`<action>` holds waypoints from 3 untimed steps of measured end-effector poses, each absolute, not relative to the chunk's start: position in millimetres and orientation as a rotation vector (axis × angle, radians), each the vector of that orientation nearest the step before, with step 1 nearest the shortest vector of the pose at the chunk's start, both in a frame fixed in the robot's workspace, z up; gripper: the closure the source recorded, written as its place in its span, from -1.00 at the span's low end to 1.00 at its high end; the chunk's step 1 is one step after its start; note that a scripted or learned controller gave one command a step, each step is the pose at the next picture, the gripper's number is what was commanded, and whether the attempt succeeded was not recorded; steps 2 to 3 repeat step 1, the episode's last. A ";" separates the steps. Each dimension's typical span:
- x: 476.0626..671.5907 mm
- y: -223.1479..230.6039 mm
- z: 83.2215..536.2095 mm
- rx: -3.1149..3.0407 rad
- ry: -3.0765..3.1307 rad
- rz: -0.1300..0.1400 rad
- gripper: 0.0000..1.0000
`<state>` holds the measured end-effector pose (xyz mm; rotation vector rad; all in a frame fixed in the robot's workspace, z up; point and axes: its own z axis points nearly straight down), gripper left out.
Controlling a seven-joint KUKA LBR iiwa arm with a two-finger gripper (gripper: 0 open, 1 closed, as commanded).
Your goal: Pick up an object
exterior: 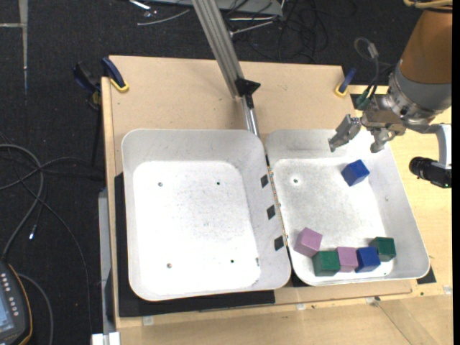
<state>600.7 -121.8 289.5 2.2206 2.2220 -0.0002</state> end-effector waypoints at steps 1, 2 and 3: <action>584.0 -193.2 111.7 2.229 2.222 -0.008 -1.00; 584.0 -193.2 111.7 2.229 2.222 -0.008 -1.00; 584.0 -193.2 111.7 2.229 2.222 -0.008 -1.00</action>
